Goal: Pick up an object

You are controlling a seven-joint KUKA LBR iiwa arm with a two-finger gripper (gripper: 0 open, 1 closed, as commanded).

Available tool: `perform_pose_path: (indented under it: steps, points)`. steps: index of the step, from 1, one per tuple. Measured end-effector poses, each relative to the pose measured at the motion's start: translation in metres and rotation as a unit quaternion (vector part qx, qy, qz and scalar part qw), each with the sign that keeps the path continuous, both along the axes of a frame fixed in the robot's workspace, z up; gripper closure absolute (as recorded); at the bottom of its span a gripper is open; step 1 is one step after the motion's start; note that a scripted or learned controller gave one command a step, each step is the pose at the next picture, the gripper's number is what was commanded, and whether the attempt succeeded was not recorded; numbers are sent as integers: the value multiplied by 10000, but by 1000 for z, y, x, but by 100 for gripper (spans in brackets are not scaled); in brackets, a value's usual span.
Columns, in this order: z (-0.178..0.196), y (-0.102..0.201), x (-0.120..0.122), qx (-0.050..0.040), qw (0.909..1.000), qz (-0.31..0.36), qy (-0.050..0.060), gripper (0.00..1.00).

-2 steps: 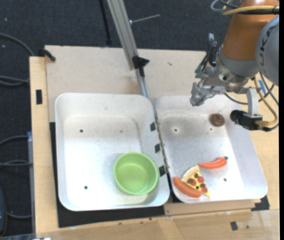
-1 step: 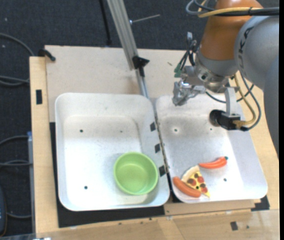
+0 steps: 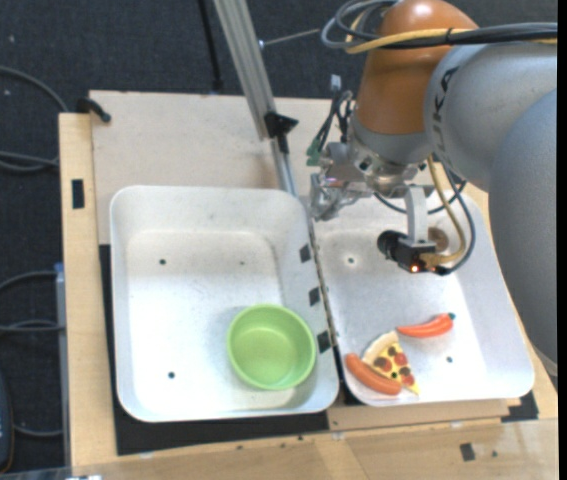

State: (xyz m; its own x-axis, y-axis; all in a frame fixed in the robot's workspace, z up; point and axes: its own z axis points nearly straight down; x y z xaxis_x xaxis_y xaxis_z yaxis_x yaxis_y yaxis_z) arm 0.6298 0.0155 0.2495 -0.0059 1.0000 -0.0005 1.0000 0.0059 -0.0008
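My gripper [image 3: 326, 198] hangs below the orange-banded wrist over the far left corner of the right bin [image 3: 483, 368], close to the divider between the bins. In the right bin's near part lie an orange carrot [image 3: 425, 325], a toy pizza slice [image 3: 394, 359] and a red-brown sausage [image 3: 370, 375]. A green bowl [image 3: 271, 345] stands in the near right corner of the left bin [image 3: 163, 268]. All of these lie well nearer the front than the gripper, apart from it.
A slanted metal rail [image 3: 248, 63] runs from the top down to the bins' divider, just left of the gripper. A small black unit with a red light [image 3: 409, 250] and cables hang off the wrist over the right bin. The grey arm covers the right bin's far right.
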Motion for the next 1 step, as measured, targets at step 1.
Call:
perform_pose_path:
  steps: [1]
  points:
    - [-11, 56, -10, 5, 10000, 5, 1, 100]
